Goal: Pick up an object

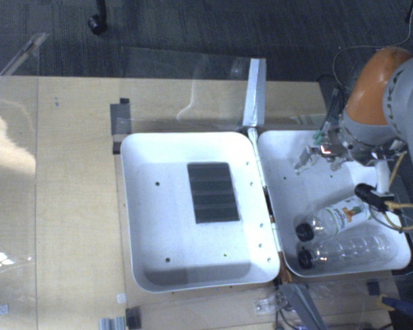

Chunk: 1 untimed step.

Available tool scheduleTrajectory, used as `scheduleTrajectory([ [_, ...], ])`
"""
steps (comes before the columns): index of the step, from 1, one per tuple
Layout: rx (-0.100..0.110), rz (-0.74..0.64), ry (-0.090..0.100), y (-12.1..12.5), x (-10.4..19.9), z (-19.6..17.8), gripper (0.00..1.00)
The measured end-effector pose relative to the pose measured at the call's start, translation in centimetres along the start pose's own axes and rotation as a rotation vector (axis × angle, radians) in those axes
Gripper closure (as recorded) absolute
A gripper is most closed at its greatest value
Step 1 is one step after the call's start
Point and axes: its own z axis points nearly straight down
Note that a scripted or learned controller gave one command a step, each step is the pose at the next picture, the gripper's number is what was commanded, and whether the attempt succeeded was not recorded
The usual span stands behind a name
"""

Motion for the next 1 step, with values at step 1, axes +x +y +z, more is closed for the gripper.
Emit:
scheduleTrajectory([
  [1,0.003,-0.14,0.001,-7.36,-0.35,2.13,0.0],
])
